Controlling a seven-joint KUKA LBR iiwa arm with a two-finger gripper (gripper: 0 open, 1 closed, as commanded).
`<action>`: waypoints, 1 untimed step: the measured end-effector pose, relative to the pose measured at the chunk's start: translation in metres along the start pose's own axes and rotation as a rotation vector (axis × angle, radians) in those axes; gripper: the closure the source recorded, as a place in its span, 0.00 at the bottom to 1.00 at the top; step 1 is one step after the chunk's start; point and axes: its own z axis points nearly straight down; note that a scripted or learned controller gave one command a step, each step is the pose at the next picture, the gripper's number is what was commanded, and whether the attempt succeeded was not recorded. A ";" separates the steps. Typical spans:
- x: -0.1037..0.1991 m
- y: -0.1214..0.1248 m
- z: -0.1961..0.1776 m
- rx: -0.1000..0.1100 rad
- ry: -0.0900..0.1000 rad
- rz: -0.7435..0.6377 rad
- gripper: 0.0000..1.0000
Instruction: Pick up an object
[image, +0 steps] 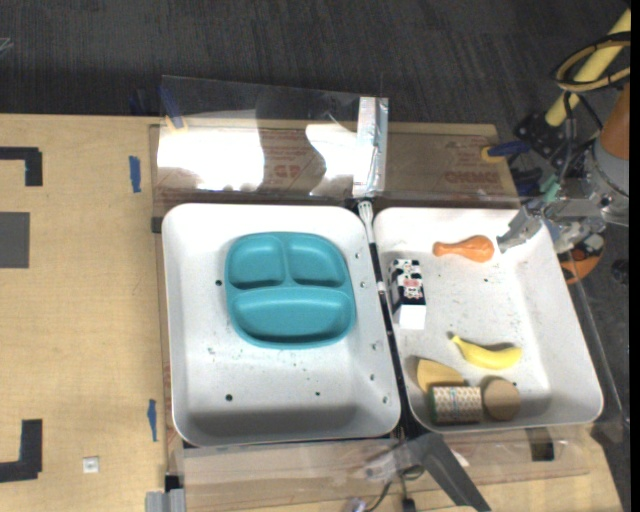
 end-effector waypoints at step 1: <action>0.000 0.000 0.000 0.000 0.000 0.000 0.00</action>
